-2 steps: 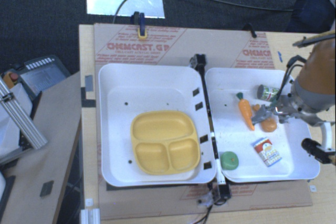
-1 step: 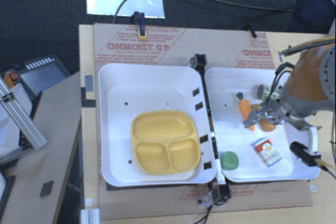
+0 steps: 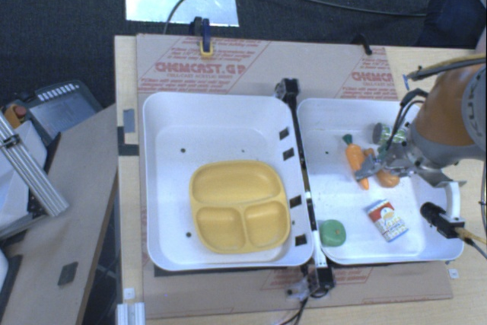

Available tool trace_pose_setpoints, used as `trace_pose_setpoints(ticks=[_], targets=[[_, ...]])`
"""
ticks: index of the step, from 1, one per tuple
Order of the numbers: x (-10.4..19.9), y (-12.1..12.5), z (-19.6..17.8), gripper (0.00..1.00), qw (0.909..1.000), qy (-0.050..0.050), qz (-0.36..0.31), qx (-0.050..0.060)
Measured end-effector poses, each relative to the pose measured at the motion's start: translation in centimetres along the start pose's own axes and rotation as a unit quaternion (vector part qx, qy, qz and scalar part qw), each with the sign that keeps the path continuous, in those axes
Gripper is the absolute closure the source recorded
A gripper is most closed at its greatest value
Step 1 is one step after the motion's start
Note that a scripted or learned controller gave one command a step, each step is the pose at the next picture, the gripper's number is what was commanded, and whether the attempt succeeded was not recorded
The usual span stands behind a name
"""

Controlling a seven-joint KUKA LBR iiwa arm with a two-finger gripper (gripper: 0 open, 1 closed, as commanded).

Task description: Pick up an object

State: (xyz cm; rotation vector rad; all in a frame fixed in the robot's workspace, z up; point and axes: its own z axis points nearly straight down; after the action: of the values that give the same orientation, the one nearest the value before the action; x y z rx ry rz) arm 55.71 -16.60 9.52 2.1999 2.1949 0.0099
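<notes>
In the right bin (image 3: 329, 116) an orange carrot (image 3: 354, 157) with a green top lies near the middle. My gripper (image 3: 378, 162) is low over the bin, right against the carrot's right side, and its grey body hides part of the carrot. Just below the gripper a small orange object (image 3: 389, 180) peeks out. A red and white box (image 3: 386, 220) lies nearer the front of this bin. Beside the front left corner sits a green round object (image 3: 332, 232).
The left bin (image 3: 171, 122) holds a yellow divided plate (image 3: 240, 205) toward its front. A black divider with clips (image 3: 297, 156) runs between the bins. My arm, with its orange band (image 3: 449, 106), enters from the right over the right bin's edge.
</notes>
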Motion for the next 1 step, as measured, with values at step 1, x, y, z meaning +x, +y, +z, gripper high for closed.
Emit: trace_pose_setpoints(ticks=[1], targets=[[-0.16, 0.25, -1.36, 1.0, 1.0, -0.001, 0.0, -0.003]])
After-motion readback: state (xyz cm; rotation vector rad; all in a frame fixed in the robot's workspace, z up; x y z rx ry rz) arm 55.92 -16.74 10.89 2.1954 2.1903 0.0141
